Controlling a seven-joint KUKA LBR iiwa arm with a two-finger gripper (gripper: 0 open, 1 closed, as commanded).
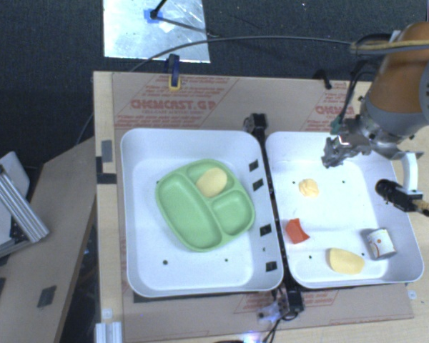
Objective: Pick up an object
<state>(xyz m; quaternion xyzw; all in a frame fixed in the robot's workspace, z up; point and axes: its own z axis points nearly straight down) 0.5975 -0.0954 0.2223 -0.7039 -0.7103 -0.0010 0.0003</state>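
Counter (200,98) carries a cardboard sheet w/ red print, reads approx "CHEMCAST" by the top edge; a second red mark at upper right is too blurred to read. Left bin (150,191) holds a green divided tray (193,216), long axis upper-left to lower-right, w/ a yellow food piece (213,182) in its upper compartment. Arm (404,77) comes in from upper right, wrist angled down-left. Claw (334,153) sits over right bin (407,259), upper part; can't tell if clenched or released. Yellow lump (309,187) lies just below-left of claw, apart. Red piece (296,231), yellow potato-like item (345,261), small white can (380,243) lie near the front.
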